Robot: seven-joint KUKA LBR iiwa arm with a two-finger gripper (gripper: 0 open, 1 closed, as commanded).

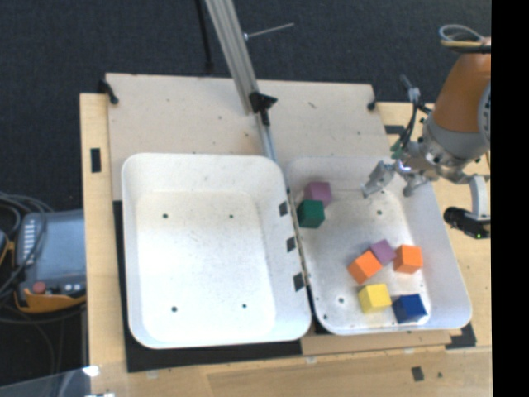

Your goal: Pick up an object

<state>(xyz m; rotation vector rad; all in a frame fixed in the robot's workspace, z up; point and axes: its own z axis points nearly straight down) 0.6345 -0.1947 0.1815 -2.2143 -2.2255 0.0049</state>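
Plywood bench (190, 114) on dark carpet carries two shallow white plastic bins; the left bin (140, 222) is beside the right bin (438, 246). Two-finger metal gripper (393, 180) hovers over the right bin's far edge, fingers apart, holding nothing. Small coloured cubes lie well apart from it: a green cube (311, 213) near the left wall, an orange cube (364, 266) toward the near corner.

Arm (463, 98) cut off at right edge; hand (395, 179) fingers' spacing unclear.

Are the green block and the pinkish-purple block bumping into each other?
Touching. The camera view shows the green block pressed right against the pinkish-purple block, with no white bin floor between them.
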